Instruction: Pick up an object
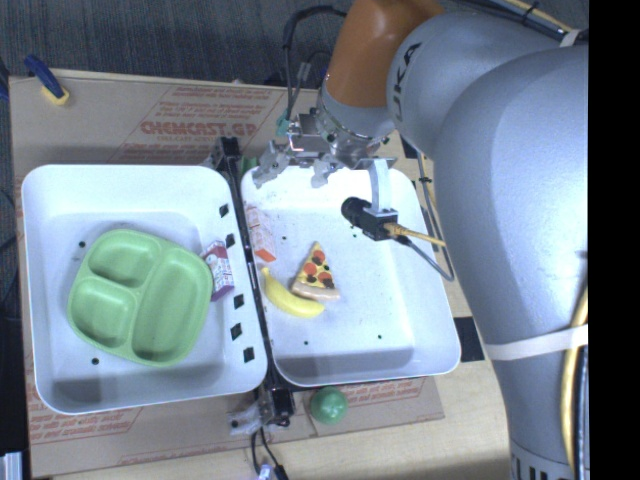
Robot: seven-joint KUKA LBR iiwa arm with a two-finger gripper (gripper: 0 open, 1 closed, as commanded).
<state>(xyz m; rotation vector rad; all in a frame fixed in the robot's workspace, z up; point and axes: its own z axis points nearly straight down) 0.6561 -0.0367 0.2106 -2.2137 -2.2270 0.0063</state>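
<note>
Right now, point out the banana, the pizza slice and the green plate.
banana (291, 297), camera view, middle of its curved body.
pizza slice (318, 272), camera view, centre of the topping side.
green plate (140, 295), camera view, ridge between its compartments.

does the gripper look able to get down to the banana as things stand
Probably yes. The banana lies uncovered on the right bin's floor, touching the pizza slice. The gripper is at the bin's far edge, with nothing between them.
</note>
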